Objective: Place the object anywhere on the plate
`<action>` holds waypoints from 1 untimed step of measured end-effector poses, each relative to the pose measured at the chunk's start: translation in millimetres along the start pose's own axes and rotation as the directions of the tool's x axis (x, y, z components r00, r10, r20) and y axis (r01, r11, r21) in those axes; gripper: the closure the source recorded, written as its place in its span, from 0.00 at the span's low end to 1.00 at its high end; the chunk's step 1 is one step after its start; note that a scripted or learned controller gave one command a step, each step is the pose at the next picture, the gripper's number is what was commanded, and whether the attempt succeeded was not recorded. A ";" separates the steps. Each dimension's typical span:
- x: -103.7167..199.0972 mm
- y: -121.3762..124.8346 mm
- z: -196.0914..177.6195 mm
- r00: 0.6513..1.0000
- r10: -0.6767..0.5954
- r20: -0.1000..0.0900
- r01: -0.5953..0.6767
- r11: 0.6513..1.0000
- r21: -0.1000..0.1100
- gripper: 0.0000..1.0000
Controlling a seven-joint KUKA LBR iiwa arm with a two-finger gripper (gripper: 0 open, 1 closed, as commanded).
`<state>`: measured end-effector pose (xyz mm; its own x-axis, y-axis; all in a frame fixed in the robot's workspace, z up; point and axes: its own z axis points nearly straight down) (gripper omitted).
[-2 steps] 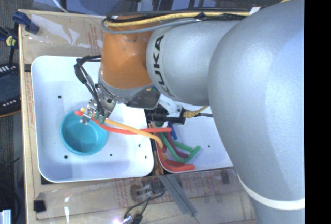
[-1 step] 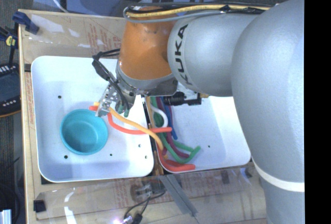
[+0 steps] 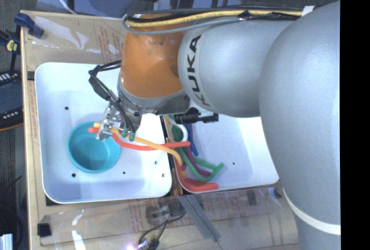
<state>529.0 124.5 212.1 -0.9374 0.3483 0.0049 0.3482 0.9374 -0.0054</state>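
A round blue plate [image 3: 92, 152] lies in the left white bin [image 3: 63, 185], near its front left. My gripper [image 3: 113, 129] hovers over the plate's upper right rim, hanging from the orange-banded wrist. An orange-red rubbery strip [image 3: 141, 146] runs through the fingers; its short end pokes out over the plate's rim and its long end trails right across the divider into the right bin. A paler orange strip [image 3: 159, 146] lies alongside it. The gripper looks shut on the orange strip.
The right bin [image 3: 254, 156] holds a tangle of red, green and blue strips [image 3: 199, 172] at its front left corner. The big grey arm covers most of that bin and the bench's right side. The left bin's floor around the plate is bare white.
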 end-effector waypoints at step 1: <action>-28.7 -2.2 47.5 0.994 -0.111 0.001 0.111 0.994 -0.001 1.00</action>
<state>554.9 112.3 164.4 -0.9703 0.2418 0.0048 0.2417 0.9703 -0.0040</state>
